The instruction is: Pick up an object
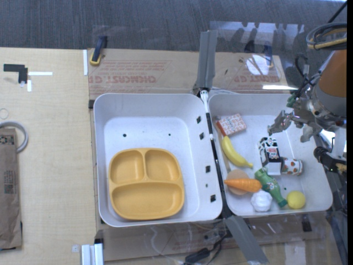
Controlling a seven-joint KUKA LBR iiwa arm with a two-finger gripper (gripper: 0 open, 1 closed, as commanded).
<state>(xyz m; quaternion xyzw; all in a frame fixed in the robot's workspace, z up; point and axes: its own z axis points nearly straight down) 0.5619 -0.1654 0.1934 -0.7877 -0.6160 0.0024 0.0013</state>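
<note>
We count two white bins on the surface, set side by side and touching along a hinged middle seam. The left bin holds one thing, a yellow plate of smooth plastic, rounded at the corners and split into three compartments. The right bin holds eight small things: one box with red print near the back left, one banana, curved and glossy, just in front of it, one black-and-white carton near the middle, one small can lying on its side just right of the carton, one carrot, one green bottle lying tilted, one white lump and one lemon along the front wall. The carrot lies over a pale round thing whose kind we cannot make out. The arm comes in from the right, cut off by the frame edge, its orange band showing. The tool hangs over the right bin's right part, above and apart from the carton; its fingers look spread, with nothing between them. Outside the bins we see one brown paper bag at the left edge, partly cut off, and one sheet of printed cardboard behind the bins.
</note>
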